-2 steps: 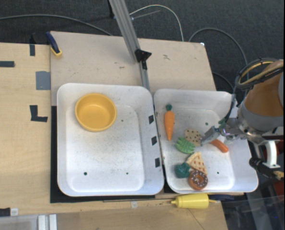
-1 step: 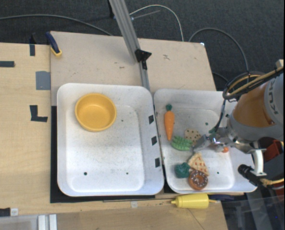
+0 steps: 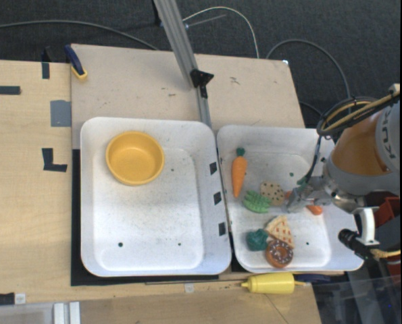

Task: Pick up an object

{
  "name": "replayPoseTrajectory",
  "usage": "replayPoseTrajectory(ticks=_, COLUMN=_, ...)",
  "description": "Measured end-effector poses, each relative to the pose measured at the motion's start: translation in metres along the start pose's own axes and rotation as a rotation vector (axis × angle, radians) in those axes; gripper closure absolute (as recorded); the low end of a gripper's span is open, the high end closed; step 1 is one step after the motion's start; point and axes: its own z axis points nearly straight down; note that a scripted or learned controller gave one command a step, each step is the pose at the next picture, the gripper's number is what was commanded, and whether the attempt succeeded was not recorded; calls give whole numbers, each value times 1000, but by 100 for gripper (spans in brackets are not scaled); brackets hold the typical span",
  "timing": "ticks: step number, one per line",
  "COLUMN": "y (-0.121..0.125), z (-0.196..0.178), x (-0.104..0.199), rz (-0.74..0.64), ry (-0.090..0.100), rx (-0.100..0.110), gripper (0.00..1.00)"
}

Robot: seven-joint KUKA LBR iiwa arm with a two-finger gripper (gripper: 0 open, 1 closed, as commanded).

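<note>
Jaws' state unreadable; gripper (image 3: 300, 198) sits low in the right bin (image 3: 265, 135), cookie (image 3: 272, 193) just beside at 9 o'clock.

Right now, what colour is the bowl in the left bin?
Yellow; the bowl shows best in the camera view.

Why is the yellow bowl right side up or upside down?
Right side up. The bowl sits in the left bin with its round rim on top, and you can look down into its hollow inside.
</note>
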Motion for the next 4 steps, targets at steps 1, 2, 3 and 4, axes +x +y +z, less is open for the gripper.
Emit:
replayPoseTrajectory(ticks=1, y=3, z=-56, x=10, rz=0, ry=-2, rx=-7, gripper=100)
replayPoseTrajectory(ticks=2, y=2, z=-119, x=7, rz=1, ry=-3, rx=-9, gripper=100)
replayPoseTrajectory(ticks=3, y=2, z=-142, x=7, rz=1, ry=-2, rx=-5, gripper=100)
replayPoseTrajectory(ticks=4, y=7, z=-131, x=55, rz=-3, ry=-1, rx=-2, gripper=100)
